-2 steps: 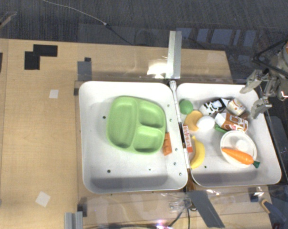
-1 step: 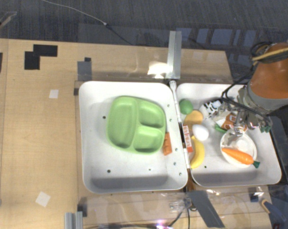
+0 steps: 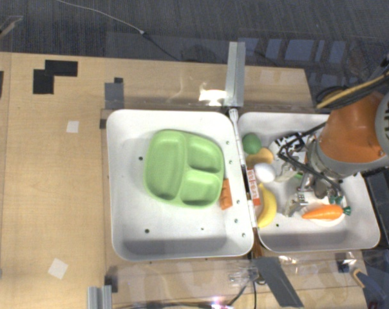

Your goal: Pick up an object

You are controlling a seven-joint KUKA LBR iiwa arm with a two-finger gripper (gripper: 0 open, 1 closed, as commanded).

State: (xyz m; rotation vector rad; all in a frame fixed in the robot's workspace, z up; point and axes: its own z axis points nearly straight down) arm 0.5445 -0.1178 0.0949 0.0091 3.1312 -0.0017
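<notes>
Around the green tray [image 3: 183, 167] I have bare bin floor left and below; an orange piece [image 3: 225, 195] crowds its right edge.

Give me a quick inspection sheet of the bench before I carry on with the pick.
Surface: wooden bench, two white bins side by side.
Job's things: right bin holds banana, carrot, white egg, green ball.
Clutter: green divided tray in left bin; small orange piece beside the tray.
Grippers: tool low in the right bin above the carrot; grip cannot be told.
Cables: black wires near the wrist; thin cord behind.
Surroundings: dark floor behind.
</notes>
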